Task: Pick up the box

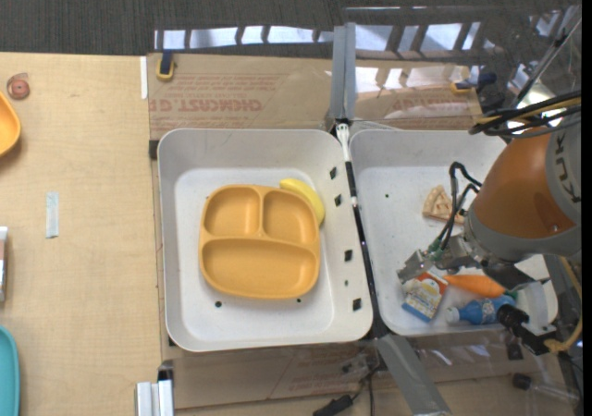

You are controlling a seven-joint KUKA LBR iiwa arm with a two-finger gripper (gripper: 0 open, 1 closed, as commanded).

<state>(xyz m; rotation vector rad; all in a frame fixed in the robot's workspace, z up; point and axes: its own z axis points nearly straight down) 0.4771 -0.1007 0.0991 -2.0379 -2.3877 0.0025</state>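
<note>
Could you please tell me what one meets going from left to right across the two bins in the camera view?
Orange divided tray → yellow piece behind its corner → small box → blue bottle.

A grey arm (504, 240) with a broad orange band (525, 185) and thin black cables at the wrist.

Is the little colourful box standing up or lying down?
Lying down: the small colourful carton box lies flat on the right white bin's floor.

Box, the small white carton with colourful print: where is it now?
The small white printed carton box lies in the right white bin, near its front edge, just below the claw and left of the orange carrot and blue bottle.
</note>
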